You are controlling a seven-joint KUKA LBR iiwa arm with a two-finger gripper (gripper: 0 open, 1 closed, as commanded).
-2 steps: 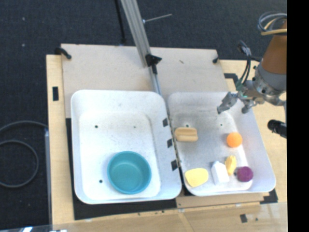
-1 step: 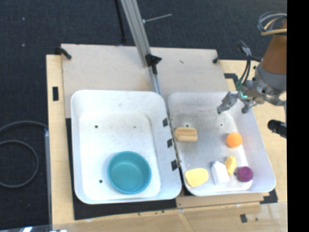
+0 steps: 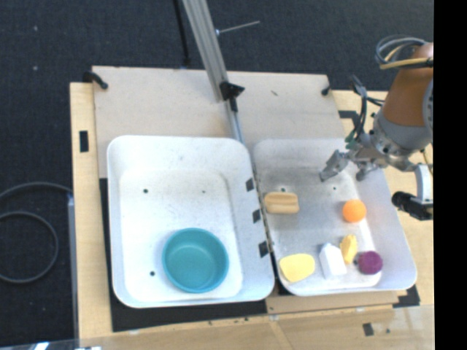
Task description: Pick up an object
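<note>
Bench: a flat, pale tan board with a matte face, which bore both bins and stood on dark speckled flooring.
Left bin: a shallow white tray with rounded corners and a faintly speckled floor; it held the bowl near its front.
Right bin: the same shallow white shape, its floor greyer and scuffed; it lay just beside the left bin and held the small things.
Arm: a smooth orange band above a grey wrist, which reached in over the right bin's far right corner.
Teal bowl: round, smooth and glossy, with an open mouth.
Gripper: two grey fingers stood parted, one splayed out to the left; nothing sat between them, and they hovered above bare bin floor.
Tan block: a rounded loaf shape at the bin's left edge.
Yellow piece: soft-edged and flat, at the front.
White piece: small and blocky, just beside a thin yellow piece.
Orange ball: round and smooth, near the gripper but apart from it.
Purple ball: round, at the front right.
</note>
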